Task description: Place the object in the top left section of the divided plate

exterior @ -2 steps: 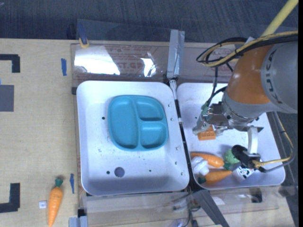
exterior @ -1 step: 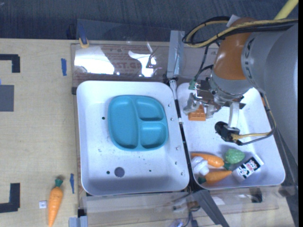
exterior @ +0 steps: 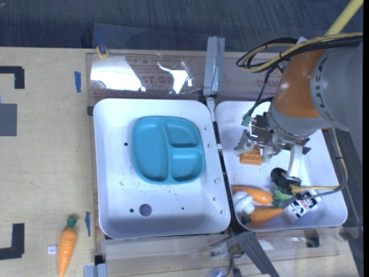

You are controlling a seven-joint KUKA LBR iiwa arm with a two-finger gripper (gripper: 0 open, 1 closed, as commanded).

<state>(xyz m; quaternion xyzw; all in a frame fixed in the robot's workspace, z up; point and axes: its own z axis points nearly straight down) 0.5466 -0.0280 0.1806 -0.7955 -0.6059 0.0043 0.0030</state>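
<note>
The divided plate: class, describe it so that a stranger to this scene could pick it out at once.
Find the two white bins; take the left bin. The plate lies flat near its middle. It is the turquoise rounded dish, split into one large section and two small ones.

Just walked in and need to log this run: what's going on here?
The arm reaches from the right into the right bin, its gripper right over a small orange piece; a grasp can't be confirmed. Two carrots and other small items lie nearer the bin's front. The blue divided plate sits in the left bin, with nothing in its sections yet.
</note>
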